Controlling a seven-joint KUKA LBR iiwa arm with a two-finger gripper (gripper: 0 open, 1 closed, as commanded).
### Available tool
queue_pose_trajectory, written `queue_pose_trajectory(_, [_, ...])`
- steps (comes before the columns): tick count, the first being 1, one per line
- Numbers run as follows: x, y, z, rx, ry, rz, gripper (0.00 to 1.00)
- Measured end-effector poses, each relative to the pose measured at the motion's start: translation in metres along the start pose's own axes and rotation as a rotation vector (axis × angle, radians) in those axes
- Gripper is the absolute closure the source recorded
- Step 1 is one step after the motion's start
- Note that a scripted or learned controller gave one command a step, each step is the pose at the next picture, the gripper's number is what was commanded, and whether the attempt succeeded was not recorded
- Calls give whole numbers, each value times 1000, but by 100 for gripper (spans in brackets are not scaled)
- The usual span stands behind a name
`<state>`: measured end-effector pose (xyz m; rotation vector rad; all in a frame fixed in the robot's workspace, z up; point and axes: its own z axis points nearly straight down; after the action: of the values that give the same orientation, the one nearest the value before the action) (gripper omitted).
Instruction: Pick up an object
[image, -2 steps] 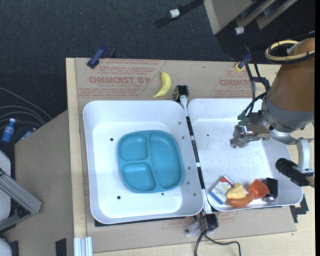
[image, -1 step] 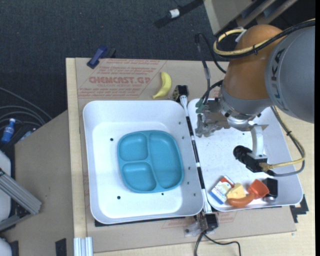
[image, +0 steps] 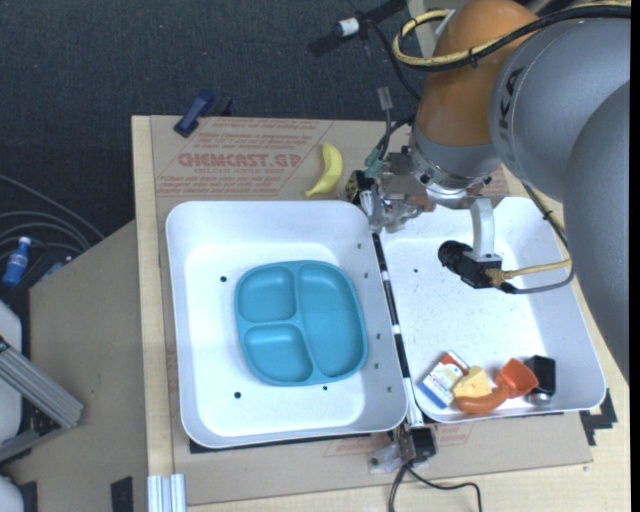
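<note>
My gripper (image: 385, 205) hangs over the far rim where the two white bins meet, under the orange band of the arm. Nothing shows in its grasp. Small objects lie bunched in the near corner of the right bin (image: 560, 300): a white, red and blue box (image: 443, 375), a yellow wedge (image: 478, 383), a curved orange piece (image: 482, 403), an orange-red block (image: 517, 375) and a black block (image: 543, 372). A blue divided plate (image: 300, 322) lies in the left bin (image: 200, 300).
A yellow banana (image: 327, 170) rests on the cardboard behind the bins, just left of the gripper. A blue clip (image: 193, 113) sits at the cardboard's far left edge. A black fitting with a yellow cable (image: 470, 263) hangs from the wrist over the right bin.
</note>
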<state>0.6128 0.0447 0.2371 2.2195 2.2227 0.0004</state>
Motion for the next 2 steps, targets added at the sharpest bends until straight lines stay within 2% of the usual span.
queue_pose_trajectory(1, [-95, 0, -44, -2, -2, 3, 100])
queue_pose_trajectory(2, [16, 21, 28, 5, 2, -1, 100])
